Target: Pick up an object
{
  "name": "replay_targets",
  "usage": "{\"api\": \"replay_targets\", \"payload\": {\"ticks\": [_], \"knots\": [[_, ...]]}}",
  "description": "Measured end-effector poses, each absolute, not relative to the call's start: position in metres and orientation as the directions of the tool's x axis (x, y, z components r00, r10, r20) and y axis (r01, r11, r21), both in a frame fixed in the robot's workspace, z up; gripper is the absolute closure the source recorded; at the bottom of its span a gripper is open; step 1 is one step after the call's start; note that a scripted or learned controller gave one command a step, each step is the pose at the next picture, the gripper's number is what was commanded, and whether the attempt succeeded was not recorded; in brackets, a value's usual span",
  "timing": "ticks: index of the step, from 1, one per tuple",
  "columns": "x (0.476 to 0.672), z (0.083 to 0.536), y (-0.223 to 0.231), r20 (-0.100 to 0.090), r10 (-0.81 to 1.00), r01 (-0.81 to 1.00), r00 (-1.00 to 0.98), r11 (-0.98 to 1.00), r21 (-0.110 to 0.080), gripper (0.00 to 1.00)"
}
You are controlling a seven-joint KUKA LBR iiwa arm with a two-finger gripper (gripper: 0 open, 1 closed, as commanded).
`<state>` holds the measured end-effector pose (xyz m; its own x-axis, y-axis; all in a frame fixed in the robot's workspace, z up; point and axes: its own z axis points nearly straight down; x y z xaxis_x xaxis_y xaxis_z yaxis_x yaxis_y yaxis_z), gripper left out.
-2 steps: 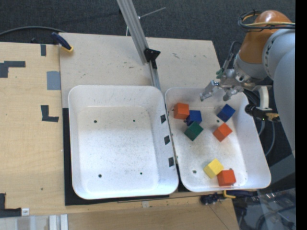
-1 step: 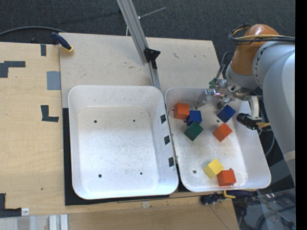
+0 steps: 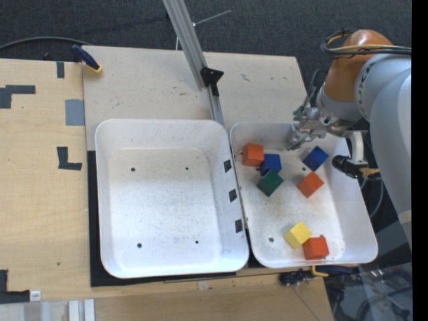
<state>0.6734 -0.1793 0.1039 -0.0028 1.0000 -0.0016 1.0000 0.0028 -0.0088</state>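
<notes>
The right bin (image 3: 354, 236) holds several small blocks. An orange block (image 3: 253, 154) lies at its upper left, touching a blue block (image 3: 271, 163), with a green block (image 3: 270, 182) just below them. Another blue block (image 3: 315, 158) and an orange-red block (image 3: 309, 184) sit to the right. A yellow block (image 3: 297, 234) and a red block (image 3: 315, 247) rest near the front wall. My gripper (image 3: 299, 136) hovers over the bin's back part, between the orange block and the right-hand blue block. Nothing shows between its fingers.
The left bin (image 3: 107, 199) stands beside the right one. A slanted metal rail (image 3: 190, 42) crosses the bench behind the bins and ends at their shared edge. A blue and yellow tool (image 3: 87, 57) lies at the bench's back left. Cables hang at the right.
</notes>
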Motion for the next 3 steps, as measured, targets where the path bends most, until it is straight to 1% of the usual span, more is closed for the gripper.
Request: {"api": "replay_targets", "payload": {"ticks": [1,2,3], "knots": [[0.668,0.154,-0.172,-0.001,1.0,1.0,-0.001,0.001,0.005,1.0],[0.672,0.197,-0.17,-0.001,1.0,1.0,-0.002,0.002,0.004,1.0],[0.673,0.218,-0.169,0.0,1.0,1.0,-0.001,0.001,0.002,1.0]]}}
